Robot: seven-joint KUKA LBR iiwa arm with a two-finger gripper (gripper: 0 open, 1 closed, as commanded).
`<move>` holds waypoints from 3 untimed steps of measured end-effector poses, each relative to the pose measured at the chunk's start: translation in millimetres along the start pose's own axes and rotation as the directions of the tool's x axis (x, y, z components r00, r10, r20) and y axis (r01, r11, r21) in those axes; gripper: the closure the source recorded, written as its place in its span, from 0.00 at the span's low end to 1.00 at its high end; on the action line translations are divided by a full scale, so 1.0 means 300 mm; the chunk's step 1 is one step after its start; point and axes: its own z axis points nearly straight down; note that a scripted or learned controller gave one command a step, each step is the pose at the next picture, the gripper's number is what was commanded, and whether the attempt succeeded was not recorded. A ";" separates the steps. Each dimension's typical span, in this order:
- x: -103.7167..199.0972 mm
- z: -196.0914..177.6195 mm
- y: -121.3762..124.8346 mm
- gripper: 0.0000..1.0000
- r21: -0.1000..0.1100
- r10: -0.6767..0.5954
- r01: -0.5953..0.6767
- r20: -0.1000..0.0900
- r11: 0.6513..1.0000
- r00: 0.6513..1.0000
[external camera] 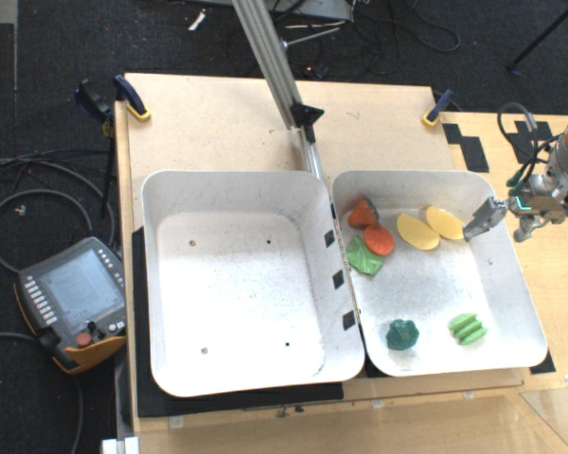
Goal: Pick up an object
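A: Where does the arm stand?

B: It comes in at the right edge of the camera view, low over the right bin's upper right corner. The tool reaches leftward past the bin's right rim, and one grey finger slants down and to the left, its tip just beside the right-hand yellow piece.

A: Is the tool clenched or released?

B: I cannot tell; the second finger is not clear at this angle, and nothing visibly sits between them.

A: What lies in that bin?

B: Two yellow pieces lie side by side near the top; the left yellow piece touches the right-hand one. Further left, two orange-red pieces and a light green leafy piece crowd against the bin's left wall. Lower down, a dark green piece and a ridged bright green piece sit apart from each other, near the bottom rim.

A: Open room?

B: The middle of the right bin is bare white floor, between the upper cluster and the two green pieces. The left bin presents a broad bare floor. A metal strut slants down from the top to the seam between the bins. The surface is bare wood above both bins, with clamps at its upper corners.
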 end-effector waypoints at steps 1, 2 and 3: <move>0.000 -0.007 0.003 0.00 -0.004 -0.001 0.001 0.001 1.000 1.000; 0.015 0.200 0.020 0.00 0.002 0.001 -0.001 -0.001 1.000 1.000; 0.008 0.400 -0.011 0.00 0.003 0.003 -0.003 -0.001 1.000 1.000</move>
